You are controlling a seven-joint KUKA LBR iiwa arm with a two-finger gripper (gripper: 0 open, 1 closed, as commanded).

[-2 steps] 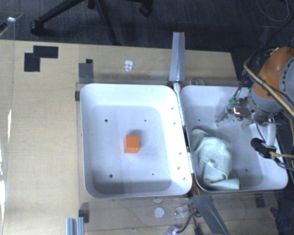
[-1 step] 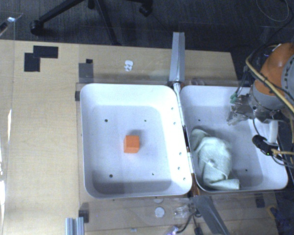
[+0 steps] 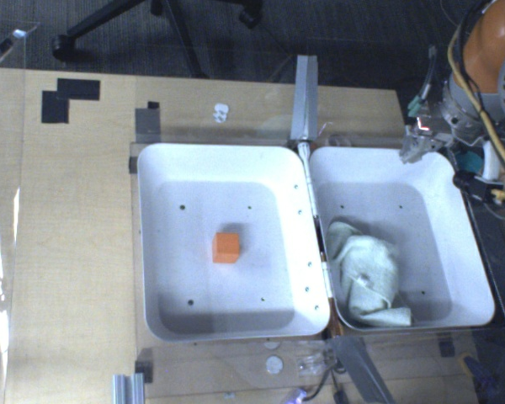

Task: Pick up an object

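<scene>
An orange cube [image 3: 226,247] lies on the floor of the left bin [image 3: 164,192], a little below its middle. A crumpled pale green cloth [image 3: 369,272] lies in the near half of the right bin [image 3: 454,225], against the divider side. My gripper [image 3: 414,146] hangs at the far right corner of the right bin, over its rim, well away from both the cloth and the cube. Nothing shows between its tips.
A grey metal post [image 3: 304,99] stands behind the seam between the two bins. Cables [image 3: 488,154] and the orange-banded arm [image 3: 492,49] crowd the right edge. Black tape marks [image 3: 67,98] lie on the wooden bench at the far left.
</scene>
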